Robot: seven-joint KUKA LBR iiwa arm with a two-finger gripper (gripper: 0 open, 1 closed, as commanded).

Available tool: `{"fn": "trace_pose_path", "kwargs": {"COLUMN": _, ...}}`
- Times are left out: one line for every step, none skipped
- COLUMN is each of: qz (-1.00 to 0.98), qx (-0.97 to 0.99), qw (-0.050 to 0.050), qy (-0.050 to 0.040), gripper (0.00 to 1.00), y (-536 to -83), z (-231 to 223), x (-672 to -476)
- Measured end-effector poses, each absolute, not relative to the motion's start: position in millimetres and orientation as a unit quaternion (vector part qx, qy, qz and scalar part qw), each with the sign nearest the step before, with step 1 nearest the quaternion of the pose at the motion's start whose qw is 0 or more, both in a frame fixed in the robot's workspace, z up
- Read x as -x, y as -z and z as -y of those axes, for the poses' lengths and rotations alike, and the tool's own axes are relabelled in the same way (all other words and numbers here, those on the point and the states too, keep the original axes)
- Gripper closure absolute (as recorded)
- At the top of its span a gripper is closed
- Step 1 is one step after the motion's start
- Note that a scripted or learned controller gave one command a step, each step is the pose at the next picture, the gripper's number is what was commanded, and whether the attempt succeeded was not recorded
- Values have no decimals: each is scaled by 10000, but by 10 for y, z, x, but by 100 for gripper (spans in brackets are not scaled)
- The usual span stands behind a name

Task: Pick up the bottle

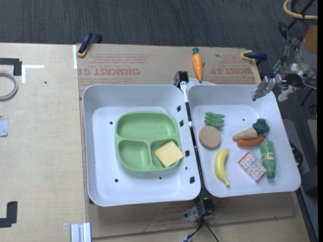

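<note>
Bottle [267, 158]: green, lying flat in right bin [237, 112], hard by its right wall, long axis running up-down the camera view. Box [252, 166] just beside on left, carrot [249, 141] and broccoli [261, 126] near its upper end. Pincer [266, 86] at bin's top-right corner, well apart, empty; spread or closed, cannot tell. Open room only above; wall crowds the right side.
</note>
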State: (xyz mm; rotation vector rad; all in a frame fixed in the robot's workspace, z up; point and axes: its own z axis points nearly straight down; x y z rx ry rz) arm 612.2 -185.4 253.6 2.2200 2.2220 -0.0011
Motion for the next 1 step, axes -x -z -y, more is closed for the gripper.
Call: {"fn": "trace_pose_path", "kwargs": {"qz": -7083, "qx": -7059, "qw": 14, "qy": 5, "gripper": 100, "y": -2634, "z": 1858, "x": -6127}}
